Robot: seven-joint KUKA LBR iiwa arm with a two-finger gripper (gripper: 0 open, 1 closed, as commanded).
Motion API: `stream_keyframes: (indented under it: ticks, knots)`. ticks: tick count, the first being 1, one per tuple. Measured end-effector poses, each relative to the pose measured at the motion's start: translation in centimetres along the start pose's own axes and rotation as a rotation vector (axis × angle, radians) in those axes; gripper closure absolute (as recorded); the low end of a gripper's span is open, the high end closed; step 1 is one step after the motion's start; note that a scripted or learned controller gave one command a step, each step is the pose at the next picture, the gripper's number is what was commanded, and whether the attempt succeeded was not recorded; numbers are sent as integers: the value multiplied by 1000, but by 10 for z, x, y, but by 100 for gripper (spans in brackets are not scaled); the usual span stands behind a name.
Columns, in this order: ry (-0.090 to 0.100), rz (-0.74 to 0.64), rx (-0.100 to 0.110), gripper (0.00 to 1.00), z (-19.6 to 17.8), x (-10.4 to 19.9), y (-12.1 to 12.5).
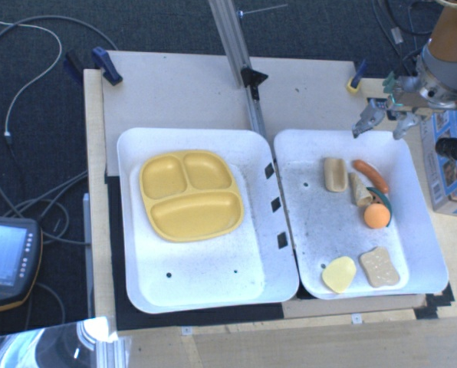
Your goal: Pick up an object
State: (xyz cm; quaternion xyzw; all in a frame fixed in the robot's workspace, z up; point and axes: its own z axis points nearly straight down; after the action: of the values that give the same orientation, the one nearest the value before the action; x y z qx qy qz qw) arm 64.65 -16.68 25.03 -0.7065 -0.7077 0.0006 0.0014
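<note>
At the upper right of the frame your pincer (383,121) hangs over the far rim of the right bin (313,205), fingers spread apart and holding nothing. Your candidates lie below it in that bin: a tan bread roll (335,174), a carrot (370,175), an orange ball (376,215), a yellow piece (339,274) and a cracker (379,267). Watch the carrot and ball: they sit close together, so a descent there may nudge one aside and close on nothing.

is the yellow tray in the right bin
No, the yellow tray lies in the left bin; the right bin holds small food items.
</note>
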Motion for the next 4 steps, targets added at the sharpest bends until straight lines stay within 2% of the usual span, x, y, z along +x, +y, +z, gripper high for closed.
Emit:
stream_keyframes:
  ticks: [1, 3, 4]
  knots:
    - [0, 0, 0, 0, 0, 0, 0]
    - [0, 2, 4, 0, 87, 0, -3]
    - [0, 1, 4, 0, 146, -5, 3]
